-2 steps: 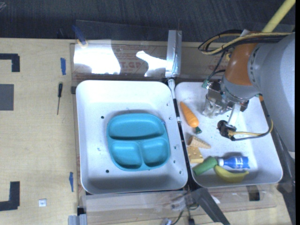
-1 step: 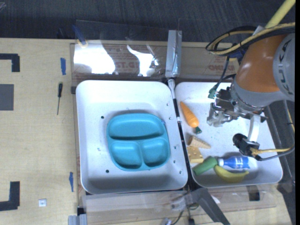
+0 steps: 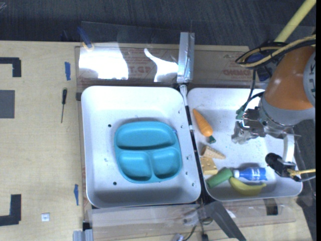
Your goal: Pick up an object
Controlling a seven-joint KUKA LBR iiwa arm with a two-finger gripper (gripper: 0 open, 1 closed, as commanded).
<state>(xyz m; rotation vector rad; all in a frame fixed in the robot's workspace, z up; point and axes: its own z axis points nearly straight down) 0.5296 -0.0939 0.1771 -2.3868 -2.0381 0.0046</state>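
- Progress is judged to be early: nothing has been lifted.
- The gripper point(image 3: 244, 133) is seen low over the right bin point(image 3: 226, 95); how its jaws stand cannot be told, and nothing is seen held in it.
- Candidate objects lie in that bin: a carrot point(image 3: 202, 123), a bottle point(image 3: 252, 174) and a banana point(image 3: 247, 186).
- A blue tray point(image 3: 147, 150) rests in the left bin point(image 3: 95, 134).
- Approach, grasp and lift are judged still outstanding.
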